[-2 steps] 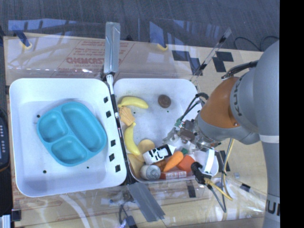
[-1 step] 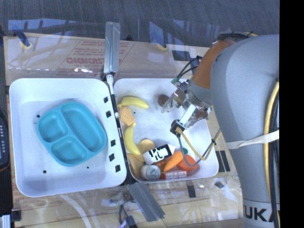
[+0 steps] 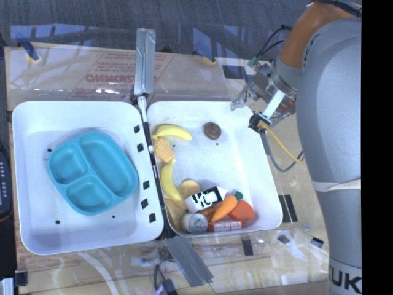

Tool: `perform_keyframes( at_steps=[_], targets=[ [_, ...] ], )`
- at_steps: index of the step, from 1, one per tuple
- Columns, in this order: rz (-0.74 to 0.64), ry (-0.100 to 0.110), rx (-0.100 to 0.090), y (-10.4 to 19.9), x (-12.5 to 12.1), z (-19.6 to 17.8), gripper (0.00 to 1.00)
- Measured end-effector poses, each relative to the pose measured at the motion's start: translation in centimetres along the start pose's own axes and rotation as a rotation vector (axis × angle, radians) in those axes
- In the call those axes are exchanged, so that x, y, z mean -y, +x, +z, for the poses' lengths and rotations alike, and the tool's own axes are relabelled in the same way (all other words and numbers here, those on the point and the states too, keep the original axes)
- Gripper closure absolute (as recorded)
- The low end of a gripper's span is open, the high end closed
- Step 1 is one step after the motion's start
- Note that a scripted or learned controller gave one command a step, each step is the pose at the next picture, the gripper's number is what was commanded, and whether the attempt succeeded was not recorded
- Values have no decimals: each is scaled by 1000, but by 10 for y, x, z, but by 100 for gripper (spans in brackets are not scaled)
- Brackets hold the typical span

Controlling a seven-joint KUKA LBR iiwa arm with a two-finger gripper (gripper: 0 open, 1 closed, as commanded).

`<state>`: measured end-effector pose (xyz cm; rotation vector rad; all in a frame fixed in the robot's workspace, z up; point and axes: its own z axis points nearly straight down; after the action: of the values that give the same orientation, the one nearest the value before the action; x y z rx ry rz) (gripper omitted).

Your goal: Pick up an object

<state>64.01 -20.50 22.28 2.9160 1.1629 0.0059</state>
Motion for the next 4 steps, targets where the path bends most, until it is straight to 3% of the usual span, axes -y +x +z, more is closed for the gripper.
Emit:
perform_keyframes(
  at_steps=[1,2,3,4],
  targets=[
    [-91,14,7,-15,106,130,0],
    [-133,-1,0,-14,48,10,0],
    [-48,18,10,46,111,106,0],
    [249,5,5,20,80,17,0]
  ],
)
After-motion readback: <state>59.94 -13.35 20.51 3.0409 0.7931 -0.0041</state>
